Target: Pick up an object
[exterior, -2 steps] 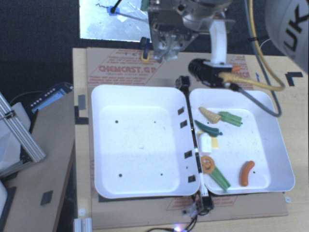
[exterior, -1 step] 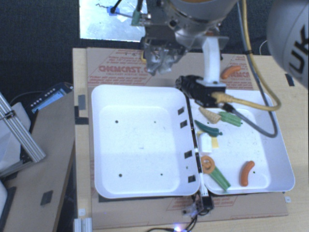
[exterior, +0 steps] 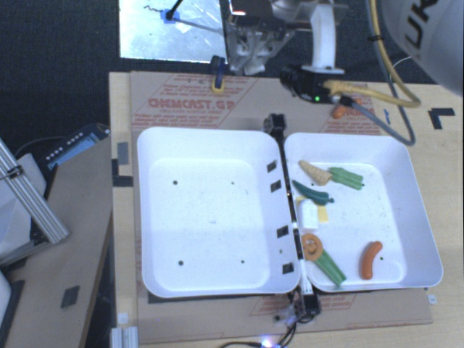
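The gripper (exterior: 250, 53) hangs at the top of the view, above the bench's far edge and well apart from both bins; whether its fingers are apart or together I cannot tell. Under it the cardboard sheet (exterior: 190, 104) reads "CHEMCAST GP" in red. The right bin (exterior: 415, 194) holds the toy food: a tan cone (exterior: 315, 170) touching a green ridged vegetable (exterior: 346, 177), a dark green pepper (exterior: 312, 193), a pale yellow block (exterior: 311, 213), an orange pretzel (exterior: 312, 246) just beside a green pod (exterior: 330, 266), and an orange sausage (exterior: 370, 259) near the front wall. The left bin (exterior: 210, 209) lies beside it.
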